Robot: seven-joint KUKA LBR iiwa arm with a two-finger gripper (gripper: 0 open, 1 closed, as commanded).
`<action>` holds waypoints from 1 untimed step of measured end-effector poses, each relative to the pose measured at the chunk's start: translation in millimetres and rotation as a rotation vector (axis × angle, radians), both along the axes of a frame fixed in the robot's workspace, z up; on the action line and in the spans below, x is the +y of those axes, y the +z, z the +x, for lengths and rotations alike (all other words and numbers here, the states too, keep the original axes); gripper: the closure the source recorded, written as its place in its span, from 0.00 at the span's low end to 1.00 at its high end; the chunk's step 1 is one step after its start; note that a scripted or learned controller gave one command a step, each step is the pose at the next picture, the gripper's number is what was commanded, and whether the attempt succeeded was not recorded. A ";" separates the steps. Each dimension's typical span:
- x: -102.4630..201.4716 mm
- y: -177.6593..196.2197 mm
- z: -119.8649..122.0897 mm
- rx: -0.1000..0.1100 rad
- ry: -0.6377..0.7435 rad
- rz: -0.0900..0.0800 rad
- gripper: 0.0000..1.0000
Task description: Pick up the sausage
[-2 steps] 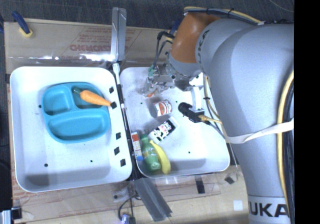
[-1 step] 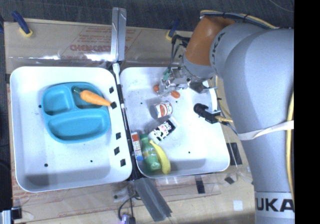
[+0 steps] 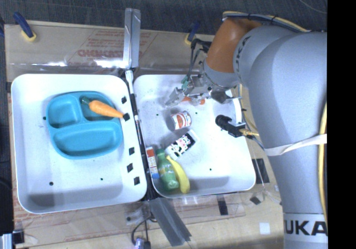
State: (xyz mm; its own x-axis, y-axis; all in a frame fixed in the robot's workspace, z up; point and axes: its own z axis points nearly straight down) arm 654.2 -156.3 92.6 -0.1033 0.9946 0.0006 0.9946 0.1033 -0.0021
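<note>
Bench under us, cardboard-brown against a dark floor, two white bins side by side. Left bin (image 3: 22, 148) carries a blue divided plate (image 3: 83, 139) with a carrot (image 3: 104, 109) on it, none of our business today. All the action is in the right bin (image 3: 222, 178).

Down at its far end the gripper (image 3: 189, 91) hangs low over the bin floor, the big grey arm (image 3: 283, 81) reaching in from the right. Right beside it sits a small reddish piece, and I take that for the sausage (image 3: 201, 100), though it's tiny and partly tucked under the metalwork, so that's my call, not a certainty.

Is the gripper open or closed? Cannot tell: it's a blur of grey from up here. So I judge the approach made and the pick itself unproven: nothing shows the sausage lifted clear of the bin.

Nearer us, well apart from the gripper: a red-and-white can (image 3: 179, 120), a black-and-white packet (image 3: 182, 143), then a banana (image 3: 180, 175) and a green bottle (image 3: 166, 171) crowded in the near left corner. A reddish strip (image 3: 151, 159) along the left wall is too small to name.
</note>
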 end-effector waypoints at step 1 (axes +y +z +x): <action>0.5 10.8 0.8 -0.001 0.004 0.000 1.00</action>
State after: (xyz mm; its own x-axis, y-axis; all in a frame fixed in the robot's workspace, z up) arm 655.0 -155.7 103.5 -0.1076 0.9942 0.0003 0.9942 0.1076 -0.0016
